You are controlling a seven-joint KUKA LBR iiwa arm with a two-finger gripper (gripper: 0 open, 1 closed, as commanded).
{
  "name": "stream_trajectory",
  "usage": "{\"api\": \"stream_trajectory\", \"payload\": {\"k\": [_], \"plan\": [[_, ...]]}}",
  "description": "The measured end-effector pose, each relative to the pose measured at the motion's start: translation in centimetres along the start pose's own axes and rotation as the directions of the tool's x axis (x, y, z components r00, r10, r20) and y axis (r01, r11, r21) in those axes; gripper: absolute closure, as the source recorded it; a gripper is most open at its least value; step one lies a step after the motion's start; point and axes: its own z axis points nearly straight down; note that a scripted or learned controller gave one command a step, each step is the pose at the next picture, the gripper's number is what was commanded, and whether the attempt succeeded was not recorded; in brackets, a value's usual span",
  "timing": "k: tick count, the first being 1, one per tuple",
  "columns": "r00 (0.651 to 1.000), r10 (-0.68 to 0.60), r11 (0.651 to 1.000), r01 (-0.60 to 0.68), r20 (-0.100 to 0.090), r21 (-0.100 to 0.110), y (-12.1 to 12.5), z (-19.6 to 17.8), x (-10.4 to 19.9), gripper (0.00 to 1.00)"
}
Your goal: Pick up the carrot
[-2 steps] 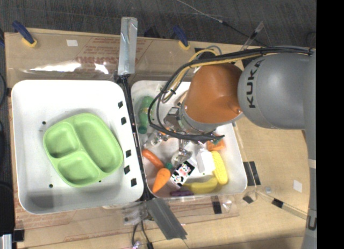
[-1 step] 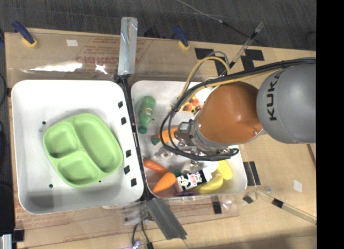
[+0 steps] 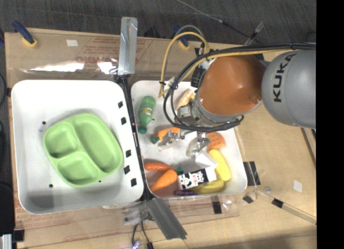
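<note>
The tool (image 3: 185, 137), its grip state unclear, hovers above the carrot (image 3: 164, 179).

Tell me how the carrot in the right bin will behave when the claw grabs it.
The carrot looks like a smooth, tapered toy, so it probably stays stiff but may slip out of a pinch. Its rounded shape suggests it could roll. It lies tight against the bin wall and other toy food, so a push may jam it.

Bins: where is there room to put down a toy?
Left bin: bare floor around the green tray. Right bin: crowded near the carrot, banana, bottle and gripper.
</note>
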Motion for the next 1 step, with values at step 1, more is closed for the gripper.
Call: {"api": "stream_trajectory", "payload": {"k": [1], "plan": [[1.000, 0.001, 1.000, -0.001, 0.000, -0.008, -1.29, 4.01, -2.35, 0.00]]}}
